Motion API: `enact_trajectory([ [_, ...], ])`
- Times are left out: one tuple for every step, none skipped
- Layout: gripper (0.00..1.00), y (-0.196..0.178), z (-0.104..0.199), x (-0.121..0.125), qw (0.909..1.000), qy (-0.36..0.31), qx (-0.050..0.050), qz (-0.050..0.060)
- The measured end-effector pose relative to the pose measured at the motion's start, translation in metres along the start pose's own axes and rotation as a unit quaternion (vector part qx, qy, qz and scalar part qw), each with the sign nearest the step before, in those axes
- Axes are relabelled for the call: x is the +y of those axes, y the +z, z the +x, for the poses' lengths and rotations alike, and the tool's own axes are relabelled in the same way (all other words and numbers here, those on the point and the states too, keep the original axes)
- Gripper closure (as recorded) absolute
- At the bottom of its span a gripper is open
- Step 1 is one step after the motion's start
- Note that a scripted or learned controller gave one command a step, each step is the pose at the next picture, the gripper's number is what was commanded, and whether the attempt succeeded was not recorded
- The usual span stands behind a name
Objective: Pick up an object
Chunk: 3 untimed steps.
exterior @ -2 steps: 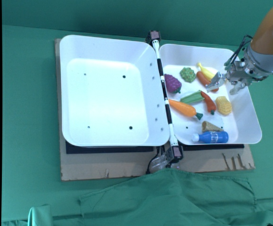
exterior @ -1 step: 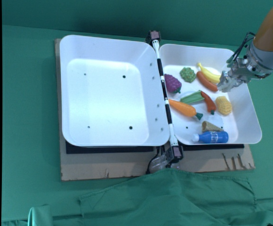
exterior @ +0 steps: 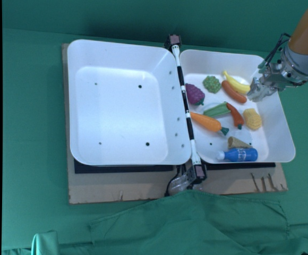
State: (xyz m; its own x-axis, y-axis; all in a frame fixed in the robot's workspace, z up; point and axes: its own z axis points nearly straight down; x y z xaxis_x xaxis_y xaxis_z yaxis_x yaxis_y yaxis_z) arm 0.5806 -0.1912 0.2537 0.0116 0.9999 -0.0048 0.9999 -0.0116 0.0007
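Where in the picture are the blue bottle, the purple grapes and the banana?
blue bottle (exterior: 241, 154), camera view, on its body.
purple grapes (exterior: 195, 94), camera view, on the bunch's middle.
banana (exterior: 236, 83), camera view, on its curved middle.

Toys crowd the right bin (exterior: 281, 137); left bin (exterior: 90, 62) lies open.

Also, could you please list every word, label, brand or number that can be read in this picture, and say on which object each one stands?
No text can be read in this view.
blue bottle: it has a pale label band, too small and blurred to read.
No writing shows on the white bins or the gripper.
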Motion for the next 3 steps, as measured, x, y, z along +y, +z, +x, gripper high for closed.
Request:
enact_trajectory([
  [1.00, -0.009, -0.002, 0.001, 1.0000, 0.002, -0.001, -0.001],
  [1.00, -0.019, -0.004, 0.003, 1.0000, 0.004, -0.002, -0.001],
  [1.00, -0.029, -0.006, 0.004, 1.0000, 0.006, -0.003, -0.002],
])
